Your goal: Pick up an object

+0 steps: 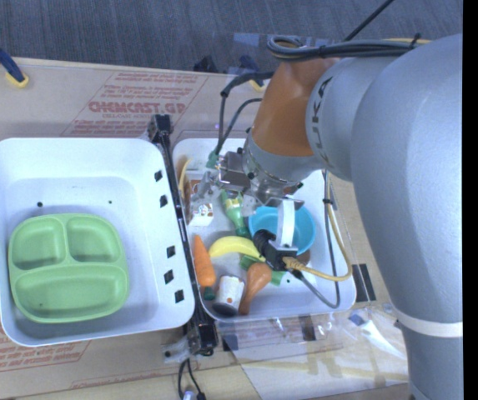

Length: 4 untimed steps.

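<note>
Over the right bin (pixel 305 308), the gripper (pixel 226 192) sits low among the banana (pixel 232 247) and blue bowl (pixel 299 228), nothing lifted yet; can't tell if the jaws have anything.

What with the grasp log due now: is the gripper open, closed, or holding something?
Gripper: cannot be told from this view; it is down in the right bin.

White bins (pixel 80 161). Pale green tray (pixel 67 265) far left of claw (pixel 215 182). Below claw: yellow banana (pixel 232 247), orange carrot (pixel 203 261). Blue bowl (pixel 304 230) lower right.
</note>
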Available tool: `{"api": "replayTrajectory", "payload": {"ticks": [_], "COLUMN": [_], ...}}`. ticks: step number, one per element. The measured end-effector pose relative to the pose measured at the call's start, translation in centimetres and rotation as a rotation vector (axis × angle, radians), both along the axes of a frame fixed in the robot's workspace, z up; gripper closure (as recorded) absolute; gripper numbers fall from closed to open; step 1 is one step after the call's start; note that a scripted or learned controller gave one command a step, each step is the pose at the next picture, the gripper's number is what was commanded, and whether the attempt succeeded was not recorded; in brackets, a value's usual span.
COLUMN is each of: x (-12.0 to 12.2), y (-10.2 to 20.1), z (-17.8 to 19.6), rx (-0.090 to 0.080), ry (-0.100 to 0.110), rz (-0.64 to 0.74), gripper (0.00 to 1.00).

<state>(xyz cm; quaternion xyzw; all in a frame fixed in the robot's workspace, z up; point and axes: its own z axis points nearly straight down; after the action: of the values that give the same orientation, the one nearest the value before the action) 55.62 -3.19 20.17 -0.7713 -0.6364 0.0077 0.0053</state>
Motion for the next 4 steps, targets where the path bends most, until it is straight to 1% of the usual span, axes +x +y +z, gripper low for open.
{"api": "replayTrajectory", "payload": {"ticks": [1,2,3,4], "x": [-5.3,-6.9,-6.9,-7.2], "y": [-5.3,-9.6,-9.6,-6.7], "z": [-1.1,-11.1,-10.2,-4.7], "rx": [0.004,0.004,0.004,0.001], "ry": [-0.006,-0.011,-0.003,-0.011], "rz": [0.172,0.09,0.108,-0.131], "gripper": [0.0,0.0,1.0,1.0]}}
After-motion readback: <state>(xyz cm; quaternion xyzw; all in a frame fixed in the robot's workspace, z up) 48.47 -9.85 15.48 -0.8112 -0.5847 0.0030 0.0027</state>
